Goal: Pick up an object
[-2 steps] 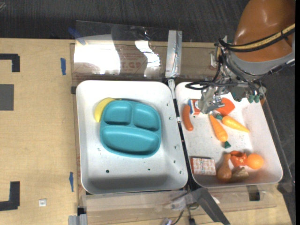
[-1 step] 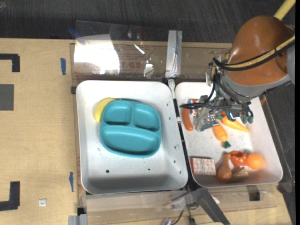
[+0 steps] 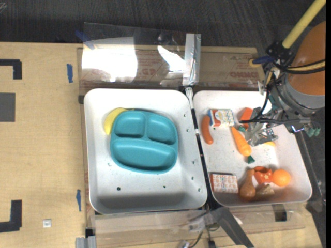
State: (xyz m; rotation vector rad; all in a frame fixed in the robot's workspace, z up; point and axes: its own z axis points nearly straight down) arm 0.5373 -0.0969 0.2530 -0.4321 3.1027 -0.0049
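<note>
Gripper (image 3: 260, 133) is hanging low over the upper middle of the right bin (image 3: 302, 159), its metal parts sitting in a tangle of cables just beside the toy carrot (image 3: 241, 142); whether it is open or closed cannot be told from this slanted view, and nothing can be seen caught in it. Above it the grey arm with its orange band (image 3: 309, 61) is reaching in from the right edge.

Several small things are lying in the right bin. The carrot is lying at a slant, its green tip pointing down toward the bin's middle. A red sausage-shaped piece (image 3: 207, 130) is lying near the bin's left wall, and a small carton (image 3: 223, 118) with a red and white label is sitting just to its right, near the upper wall. A small orange-red piece (image 3: 246, 114) is showing between the carton and the gripper. Along the lower wall a small printed packet (image 3: 224, 182) is lying flat, and to its right a brown pear-shaped piece (image 3: 248, 186), a red toy (image 3: 261, 174) and an orange ball (image 3: 281, 177) are crowding together, touching or nearly so.

In the left bin (image 3: 98, 138) a teal divided plate (image 3: 144, 140) is lying face up near the middle, covering part of a yellow piece (image 3: 111, 118) that is peeking out at its upper left
</note>
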